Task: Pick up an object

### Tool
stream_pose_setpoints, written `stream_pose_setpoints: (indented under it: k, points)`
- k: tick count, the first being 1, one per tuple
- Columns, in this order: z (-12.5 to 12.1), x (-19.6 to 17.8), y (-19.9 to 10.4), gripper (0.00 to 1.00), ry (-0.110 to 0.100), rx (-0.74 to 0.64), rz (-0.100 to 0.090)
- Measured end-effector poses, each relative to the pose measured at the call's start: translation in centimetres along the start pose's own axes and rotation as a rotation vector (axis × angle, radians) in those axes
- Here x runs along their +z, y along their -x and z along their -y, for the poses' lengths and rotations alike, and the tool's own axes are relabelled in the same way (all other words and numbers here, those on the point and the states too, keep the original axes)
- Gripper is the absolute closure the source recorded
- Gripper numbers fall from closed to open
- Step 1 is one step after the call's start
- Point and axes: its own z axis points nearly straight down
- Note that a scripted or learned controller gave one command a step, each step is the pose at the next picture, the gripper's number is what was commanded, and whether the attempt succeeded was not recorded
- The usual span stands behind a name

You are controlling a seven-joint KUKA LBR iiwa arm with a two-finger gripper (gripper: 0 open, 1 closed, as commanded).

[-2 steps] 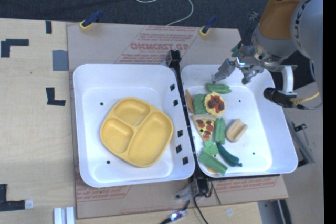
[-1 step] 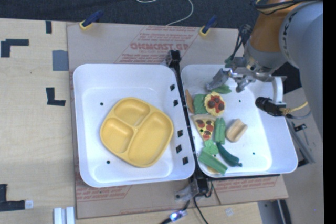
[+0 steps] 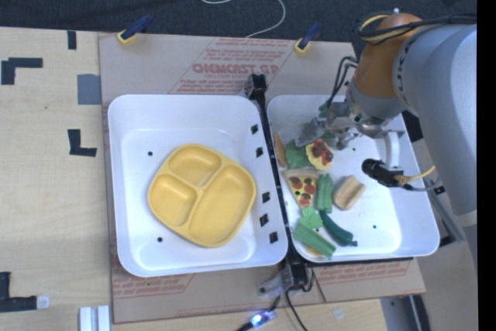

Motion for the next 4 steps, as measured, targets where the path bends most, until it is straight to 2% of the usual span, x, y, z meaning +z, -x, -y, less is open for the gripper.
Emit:
stream_pose_setpoints:
  k: [1,2,3,4]
  points:
    - [-0.1,0.6,-0.1,0.0,0.008,0.0,-0.001]
    - [-0.3,-0.8,-0.3,1.0,0.015,-0.002,-0.001]
    - [0.1,-6.9,0.1,1.0,0.012,0.001,0.001]
    - [-0.4,-11.5,-0.6,1.0,0.012,-0.001,0.0]
